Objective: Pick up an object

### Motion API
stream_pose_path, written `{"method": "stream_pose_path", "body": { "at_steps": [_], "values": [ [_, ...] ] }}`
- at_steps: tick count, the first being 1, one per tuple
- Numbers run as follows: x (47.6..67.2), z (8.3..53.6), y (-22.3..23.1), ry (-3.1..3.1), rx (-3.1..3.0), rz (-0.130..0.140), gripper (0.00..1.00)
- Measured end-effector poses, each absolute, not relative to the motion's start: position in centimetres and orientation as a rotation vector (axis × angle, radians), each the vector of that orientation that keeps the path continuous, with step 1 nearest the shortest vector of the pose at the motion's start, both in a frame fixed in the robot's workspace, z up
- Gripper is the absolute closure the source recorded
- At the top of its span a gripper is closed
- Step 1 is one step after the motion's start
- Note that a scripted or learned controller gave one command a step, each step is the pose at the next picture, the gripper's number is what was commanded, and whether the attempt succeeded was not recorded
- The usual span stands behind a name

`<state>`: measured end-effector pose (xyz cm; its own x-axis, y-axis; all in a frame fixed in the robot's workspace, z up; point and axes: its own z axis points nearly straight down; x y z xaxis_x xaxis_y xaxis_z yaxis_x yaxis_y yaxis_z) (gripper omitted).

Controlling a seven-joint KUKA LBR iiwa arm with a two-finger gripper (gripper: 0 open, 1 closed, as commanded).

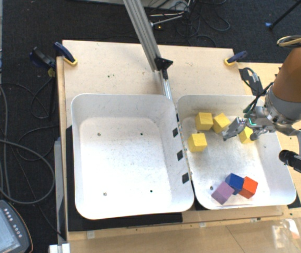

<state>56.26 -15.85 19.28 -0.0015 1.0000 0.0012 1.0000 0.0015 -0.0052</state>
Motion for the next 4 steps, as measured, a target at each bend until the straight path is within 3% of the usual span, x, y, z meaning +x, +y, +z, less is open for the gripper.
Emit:
{"method": "stream_pose_path", "body": {
  "at_steps": [1, 3, 4],
  "values": [
    [56.4, 19.6, -15.9, -2.222, -2.221, 0.000, 0.00],
    [55.6, 9.3, -16.0, -2.220, -2.222, 0.002, 0.00],
    [55.7, 10.5, -16.0, -2.222, -2.223, -0.001, 1.00]
  ]
}}
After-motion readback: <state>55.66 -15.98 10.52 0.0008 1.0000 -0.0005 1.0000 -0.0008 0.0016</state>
